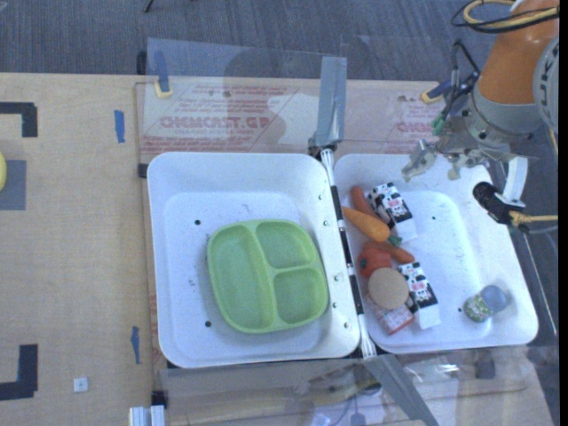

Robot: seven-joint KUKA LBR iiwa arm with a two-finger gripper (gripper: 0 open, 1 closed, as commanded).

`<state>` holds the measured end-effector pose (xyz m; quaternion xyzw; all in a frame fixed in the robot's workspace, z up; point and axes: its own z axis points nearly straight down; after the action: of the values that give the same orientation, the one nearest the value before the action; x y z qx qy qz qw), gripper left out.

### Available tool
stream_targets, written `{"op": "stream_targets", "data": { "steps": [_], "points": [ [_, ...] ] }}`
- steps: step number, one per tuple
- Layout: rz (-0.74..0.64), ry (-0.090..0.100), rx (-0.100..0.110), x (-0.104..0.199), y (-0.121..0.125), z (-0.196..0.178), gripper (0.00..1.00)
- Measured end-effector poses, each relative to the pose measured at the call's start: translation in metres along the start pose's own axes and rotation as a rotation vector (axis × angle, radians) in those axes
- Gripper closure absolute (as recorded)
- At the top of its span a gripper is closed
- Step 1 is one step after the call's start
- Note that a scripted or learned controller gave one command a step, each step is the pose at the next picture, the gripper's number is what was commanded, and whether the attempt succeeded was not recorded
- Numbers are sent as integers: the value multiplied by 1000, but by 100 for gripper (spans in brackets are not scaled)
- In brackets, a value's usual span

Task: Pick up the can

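On the left of the tabletop [71, 238] sits the left bin [169, 193], carrying a green divided plate [268, 275] with 3 compartments. To its right, just across the shared rims, the right bin [453, 229] holds a cluster along its left wall: an orange carrot [366, 224], 2 small black-and-white cartons [391, 204], a red tomato-like piece [375, 257] and a tan round piece [387, 287]. The can [485, 303] lies well apart from that cluster, on its side in the bin's near right corner, close to the right wall. Its long axis seems to run at a slant, from lower left to upper right in the view, though it is small and blurred.

The gripper [437, 160] hangs over the far edge of the same bin, with the jaws spread apart and nothing between them. The can therefore lies toward the near side and a little right of the jaws, with bare bin floor between. The coming move likely calls for travel across the bin toward that corner, then a descent with the jaws turned across the can's slanted axis; the nearby wall could crowd 1 finger.
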<state>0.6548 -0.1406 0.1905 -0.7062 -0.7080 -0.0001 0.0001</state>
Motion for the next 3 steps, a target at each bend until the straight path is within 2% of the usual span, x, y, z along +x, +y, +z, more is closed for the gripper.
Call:
{"op": "stream_targets", "data": {
  "steps": [1, 2, 3],
  "points": [
    [-49, 0, 0, -56, -66, 84, 0],
    [-19, 25, -3, -62, -123, 103, 0],
    [14, 0, -6, -75, -103, 61, 0]
  ]
}}
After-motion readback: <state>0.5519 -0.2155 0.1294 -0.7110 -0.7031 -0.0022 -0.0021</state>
